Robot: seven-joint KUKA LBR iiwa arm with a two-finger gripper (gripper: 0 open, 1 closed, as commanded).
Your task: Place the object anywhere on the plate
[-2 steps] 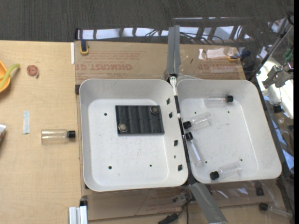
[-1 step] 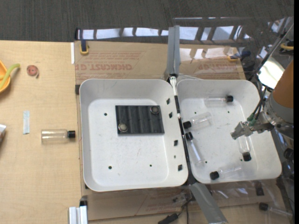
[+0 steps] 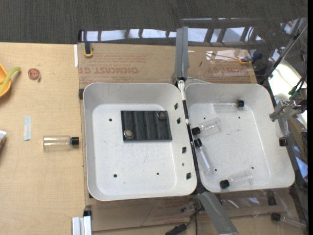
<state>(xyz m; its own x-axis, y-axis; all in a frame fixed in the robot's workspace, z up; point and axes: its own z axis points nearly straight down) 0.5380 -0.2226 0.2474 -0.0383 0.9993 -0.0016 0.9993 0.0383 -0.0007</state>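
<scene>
Four clear vials (image 3: pixel 211 127) lie in the right bin (image 3: pixel 264 177); none picked yet; next, grasp one for the dark plate (image 3: pixel 146 126) at nine o'clock.

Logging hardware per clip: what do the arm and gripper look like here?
At the right bin's right rim, the gripper is a pale grey, metallic, angular piece. Thin dark and green cables seem to run up from it. Glare blurs any markings.

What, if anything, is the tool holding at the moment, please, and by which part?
It cannot be told: the tool at the right bin's right rim is too indistinct. Capped vials lie loose on that bin's floor.
</scene>
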